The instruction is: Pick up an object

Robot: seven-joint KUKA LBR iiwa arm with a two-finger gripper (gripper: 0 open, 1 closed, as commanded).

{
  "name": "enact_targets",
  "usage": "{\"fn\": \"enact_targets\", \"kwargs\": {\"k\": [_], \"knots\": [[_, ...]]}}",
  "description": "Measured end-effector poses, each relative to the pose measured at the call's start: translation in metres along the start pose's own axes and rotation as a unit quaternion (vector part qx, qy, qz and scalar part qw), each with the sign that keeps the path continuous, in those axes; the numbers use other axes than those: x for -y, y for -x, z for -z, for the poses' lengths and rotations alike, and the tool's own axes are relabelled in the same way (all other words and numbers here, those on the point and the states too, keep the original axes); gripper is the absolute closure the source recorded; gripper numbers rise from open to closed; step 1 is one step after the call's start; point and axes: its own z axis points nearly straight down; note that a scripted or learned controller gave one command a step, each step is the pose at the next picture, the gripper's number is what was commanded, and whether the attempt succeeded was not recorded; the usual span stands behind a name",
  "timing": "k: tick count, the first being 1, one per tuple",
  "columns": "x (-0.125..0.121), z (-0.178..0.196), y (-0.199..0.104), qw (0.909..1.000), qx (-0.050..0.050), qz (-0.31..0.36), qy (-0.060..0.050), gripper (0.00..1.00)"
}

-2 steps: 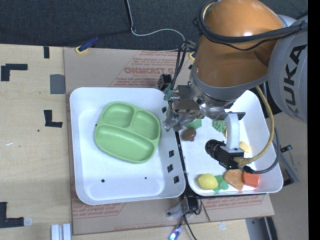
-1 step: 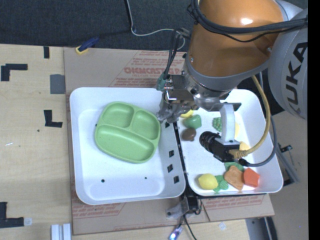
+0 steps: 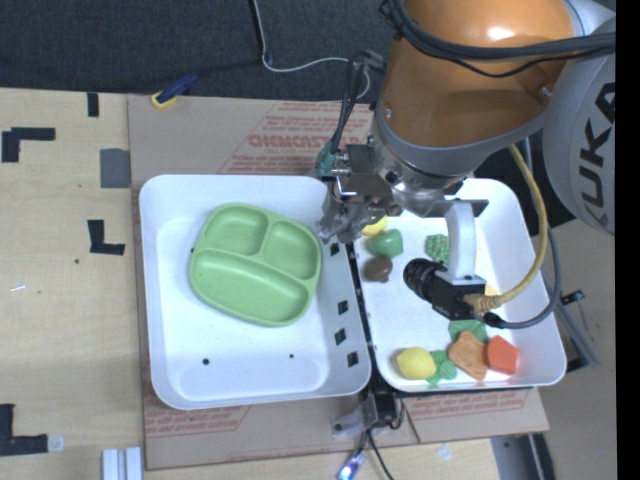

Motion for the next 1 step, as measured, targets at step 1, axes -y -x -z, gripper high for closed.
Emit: {"fn": "enact_targets", "kwargs": {"k": [1], "knots": [[0.0001,-0.0076,0.0580,1.0000,0.001,-0.004,0.000,1.00]]}}
